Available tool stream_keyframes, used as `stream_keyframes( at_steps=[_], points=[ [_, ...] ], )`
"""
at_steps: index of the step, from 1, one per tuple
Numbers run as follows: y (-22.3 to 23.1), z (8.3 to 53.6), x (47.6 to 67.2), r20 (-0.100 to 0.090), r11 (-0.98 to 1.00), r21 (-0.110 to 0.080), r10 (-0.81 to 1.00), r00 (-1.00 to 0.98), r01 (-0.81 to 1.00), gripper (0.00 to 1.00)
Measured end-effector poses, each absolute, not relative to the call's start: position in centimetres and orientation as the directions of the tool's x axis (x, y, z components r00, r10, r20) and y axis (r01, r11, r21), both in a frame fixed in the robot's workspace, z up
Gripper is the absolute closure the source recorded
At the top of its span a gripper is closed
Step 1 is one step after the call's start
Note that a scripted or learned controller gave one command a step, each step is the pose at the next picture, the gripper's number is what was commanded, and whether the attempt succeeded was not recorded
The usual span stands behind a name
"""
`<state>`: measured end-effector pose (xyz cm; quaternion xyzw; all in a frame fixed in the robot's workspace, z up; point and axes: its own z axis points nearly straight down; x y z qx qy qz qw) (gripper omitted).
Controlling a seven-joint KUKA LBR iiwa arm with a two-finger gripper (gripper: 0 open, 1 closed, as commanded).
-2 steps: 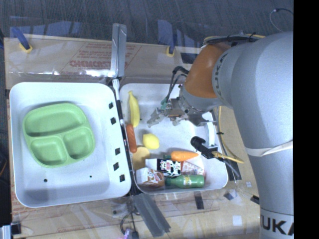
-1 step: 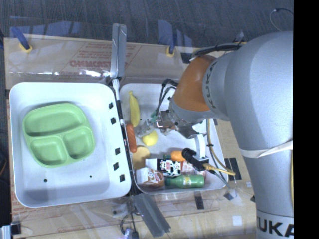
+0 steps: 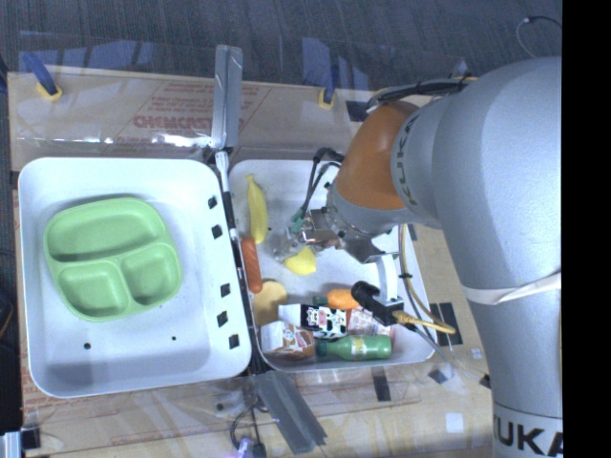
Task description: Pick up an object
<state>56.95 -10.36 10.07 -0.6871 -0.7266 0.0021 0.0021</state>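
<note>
The gripper [image 3: 304, 237] hangs low in the right bin [image 3: 286, 172]; whether it is open or closed I cannot tell. A small yellow lemon [image 3: 302, 263] lies just beneath it, the banana [image 3: 257, 211] standing lengthwise to its left

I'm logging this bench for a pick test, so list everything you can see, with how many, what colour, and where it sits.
bins: two, white, side by side on the bench
divided tray: one, green, in the left bin
banana: one, yellow, right bin, by its left wall
sausage: one, orange-red, below the banana
lemon-like piece: one, yellow, mid right bin
bottle: one, green, along the front wall
cow-print carton: one, black and white, above the bottle
arm: one, grey with orange band, over the right bin
</note>
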Motion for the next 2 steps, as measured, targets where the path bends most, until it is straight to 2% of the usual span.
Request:
stream_keyframes(
  at_steps=[1, 2],
  points=[
    [-8.1, 20.1, 54.6, 0.0, 0.048, -0.002, 0.999, -0.048, 0.999, 1.0],
    [-5.4, 19.1, 49.8, 0.001, 0.082, -0.005, 0.997, -0.082, 0.997, 1.0]
  ],
)
